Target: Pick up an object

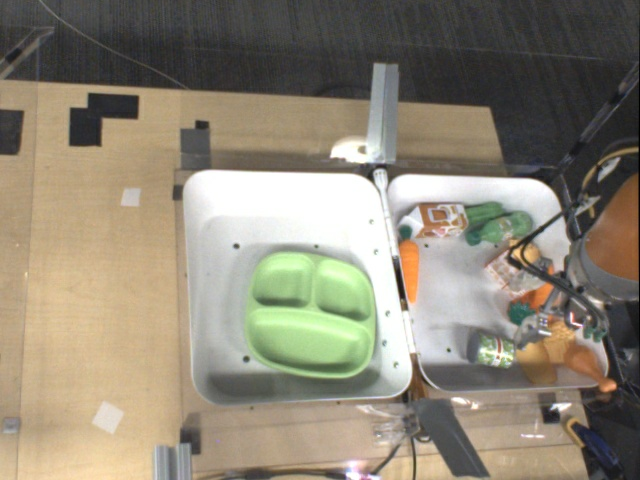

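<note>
Across the middle of the frame sit two white bins, touching along a centre ridge. Largest is the left bin (200, 268), which carries a green tray (310, 313) with three compartments, lying a little below the bin's centre. Right of the ridge, the right bin (450, 288) holds the clutter. An orange carrot (408, 268) lies against the ridge, its long axis running up and down the frame. Toward the upper edge rest a small box (440, 220) and, just right of it, a green bottle (495, 225) lying roughly left to right. Low in the bin lies a green can (494, 349) on its side, long axis left to right. A tan, lumpy thing (560, 360) sits at the lower right corner.

At the right edge the arm (612, 248) leans in over the bin, and the gripper (540, 320) hangs near the lower right, among small pieces too jumbled to name. Its state I cannot tell, nor whether it touches anything; nothing is plainly held.

By my judgement the can is the nearest clear pick: it lies just left and slightly below the gripper, so a grasp would close across its short width.
</note>
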Action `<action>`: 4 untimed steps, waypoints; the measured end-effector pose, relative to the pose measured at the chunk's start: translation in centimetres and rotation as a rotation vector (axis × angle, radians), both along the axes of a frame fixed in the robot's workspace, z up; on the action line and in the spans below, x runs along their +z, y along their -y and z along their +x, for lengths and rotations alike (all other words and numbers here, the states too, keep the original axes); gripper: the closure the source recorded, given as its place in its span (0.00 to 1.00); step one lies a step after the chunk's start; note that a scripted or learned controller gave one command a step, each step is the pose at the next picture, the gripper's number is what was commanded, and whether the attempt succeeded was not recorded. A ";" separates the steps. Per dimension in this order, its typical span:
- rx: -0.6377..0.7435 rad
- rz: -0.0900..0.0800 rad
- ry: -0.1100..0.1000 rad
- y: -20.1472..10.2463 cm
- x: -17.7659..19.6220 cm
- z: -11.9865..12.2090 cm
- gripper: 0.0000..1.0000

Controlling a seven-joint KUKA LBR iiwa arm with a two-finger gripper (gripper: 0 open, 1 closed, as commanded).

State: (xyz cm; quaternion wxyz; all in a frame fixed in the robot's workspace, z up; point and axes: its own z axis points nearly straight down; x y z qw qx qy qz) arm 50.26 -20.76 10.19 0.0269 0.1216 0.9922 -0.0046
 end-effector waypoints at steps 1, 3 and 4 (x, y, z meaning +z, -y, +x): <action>0.007 -0.001 0.000 0.0 0.0 0.0 0.00; 0.453 -0.004 -0.038 -7.3 -1.1 3.9 0.00; 0.456 -0.009 -0.022 -7.4 0.3 4.4 1.00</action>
